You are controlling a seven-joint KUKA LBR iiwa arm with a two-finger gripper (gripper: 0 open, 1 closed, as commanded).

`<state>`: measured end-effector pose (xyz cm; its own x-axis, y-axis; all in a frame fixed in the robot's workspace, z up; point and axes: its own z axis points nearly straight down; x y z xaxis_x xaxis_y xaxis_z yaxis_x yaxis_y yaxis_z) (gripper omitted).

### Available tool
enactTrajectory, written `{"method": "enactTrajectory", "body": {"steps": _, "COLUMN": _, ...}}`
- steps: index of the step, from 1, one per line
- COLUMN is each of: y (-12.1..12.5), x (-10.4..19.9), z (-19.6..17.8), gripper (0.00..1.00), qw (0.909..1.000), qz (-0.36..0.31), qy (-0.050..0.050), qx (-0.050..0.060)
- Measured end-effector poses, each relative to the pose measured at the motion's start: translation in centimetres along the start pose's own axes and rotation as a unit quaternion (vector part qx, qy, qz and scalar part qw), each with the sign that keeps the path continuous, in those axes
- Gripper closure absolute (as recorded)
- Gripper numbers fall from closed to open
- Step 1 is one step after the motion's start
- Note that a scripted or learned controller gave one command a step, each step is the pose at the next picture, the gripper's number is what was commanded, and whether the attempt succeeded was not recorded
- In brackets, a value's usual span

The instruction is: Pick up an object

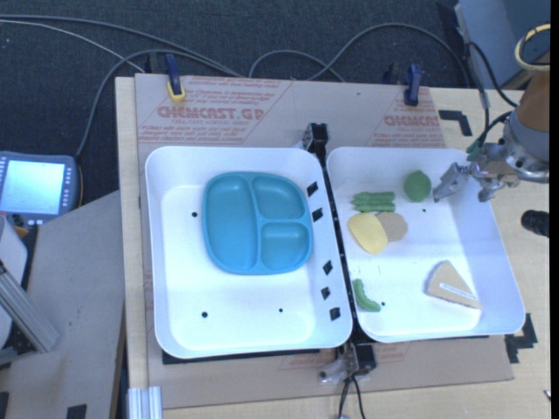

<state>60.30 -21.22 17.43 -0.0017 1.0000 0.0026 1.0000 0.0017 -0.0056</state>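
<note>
Lettering "CHEMCAST GP" on board (214, 112) behind bins (166, 234)

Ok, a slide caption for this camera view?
Gripper poised over right bin of toy foods; blue tray in left bin.

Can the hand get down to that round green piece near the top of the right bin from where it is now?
Probably yes. The hand hangs just right of the round green piece, with bare bin floor between them and nothing over it; the green pod lies apart on its other side.
</note>
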Motion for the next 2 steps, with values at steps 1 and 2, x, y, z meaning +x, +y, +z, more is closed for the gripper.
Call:
{"method": "enactTrajectory", "body": {"steps": 1, "y": -0.1, "x": -0.3, "z": 6.3, "gripper": 0.00, "qw": 1.0000, "qz": 0.001, "qy": 0.000, "qx": 0.001}}
{"method": "enactTrajectory", "body": {"steps": 2, "y": 0.2, "x": -0.4, "z": 4.7, "gripper": 1.00, "qw": 1.0000, "qz": 0.001, "qy": -0.001, "qx": -0.004}}
